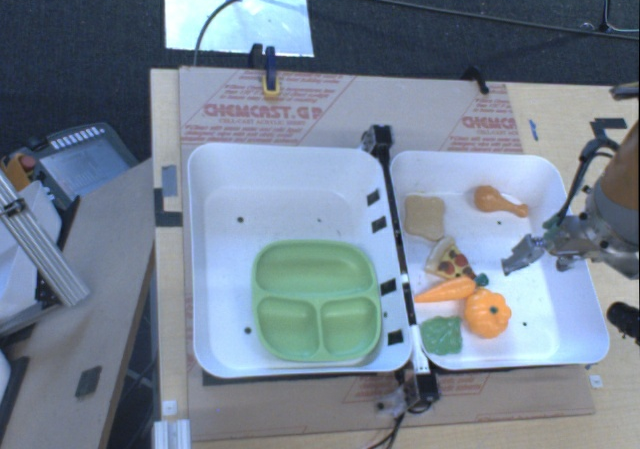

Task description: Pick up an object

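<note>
- Nearest to us, in the right bin [575,337], lie a green leafy toy [441,335] and an orange pumpkin [487,313], close together and easy to reach from above.
- Just behind them lie a carrot [446,289] and a pizza slice [451,261].
- The claw [522,257] hovers over the right bin beside the pizza slice, holding nothing; we cannot tell whether it is apart or together.
- Farther back are a bread slice [424,217] and a chicken drumstick [498,201].
- The left bin [225,197] carries a green divided tray [317,300]; we judge it a poor target.
</note>
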